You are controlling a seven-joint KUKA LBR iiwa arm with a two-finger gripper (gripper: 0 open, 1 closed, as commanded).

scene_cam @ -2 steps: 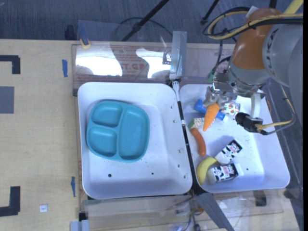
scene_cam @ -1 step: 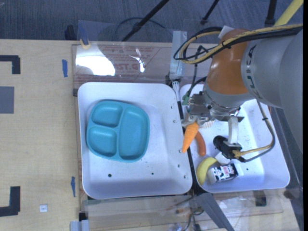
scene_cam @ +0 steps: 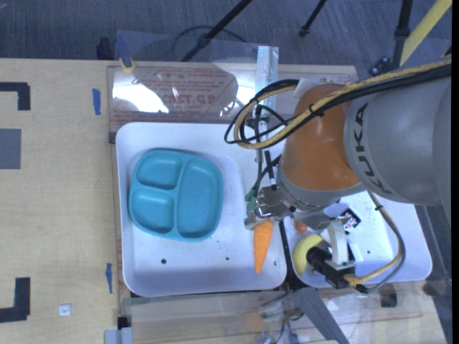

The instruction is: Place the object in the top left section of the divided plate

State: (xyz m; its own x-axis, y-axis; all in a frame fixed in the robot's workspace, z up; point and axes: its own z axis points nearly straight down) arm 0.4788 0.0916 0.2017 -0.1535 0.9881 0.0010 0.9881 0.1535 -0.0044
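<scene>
Can't tell the gripper's (scene_cam: pixel 267 213) state, but the carrot (scene_cam: pixel 262 244) hanging under it could slip before reaching the blue divided plate (scene_cam: pixel 176 193) on the left.

Bench (scene_cam: pixel 50 192): pale wood, left of frame, black corner marks, blue tape bits. Floor (scene_cam: pixel 179 6): dark grey carpet, top. Tripod legs (scene_cam: pixel 323 6): black, upper right.

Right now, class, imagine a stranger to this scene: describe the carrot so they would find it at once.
Start at the left white bin holding the blue divided plate. Look along the bin's right edge, below the gripper. The carrot is the orange tapered object pointing downward, unlike the round yellow object beside it.
</scene>
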